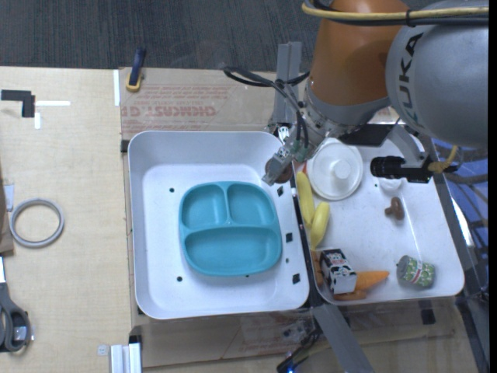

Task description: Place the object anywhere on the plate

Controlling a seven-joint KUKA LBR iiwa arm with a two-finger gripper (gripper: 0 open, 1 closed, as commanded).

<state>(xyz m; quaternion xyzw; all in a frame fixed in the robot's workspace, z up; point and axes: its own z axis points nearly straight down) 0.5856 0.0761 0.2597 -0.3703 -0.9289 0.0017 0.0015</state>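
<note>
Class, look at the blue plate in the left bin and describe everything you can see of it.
The blue plate is a teal, plastic-looking divided plate, a rounded rectangle with three compartments: two smaller ones at the far side, one wide one nearer the camera. It lies flat, right way up, slightly rotated, roughly mid-floor in the left white bin. Its compartments hold nothing, and it rests on the bin floor alone.

We see the robot arm (443, 61): a smooth grey shell stamped with dark "KUKA" lettering, a glossy orange band (353, 41) above the wrist, and black and yellow cables (334, 2) looping over it.
</note>
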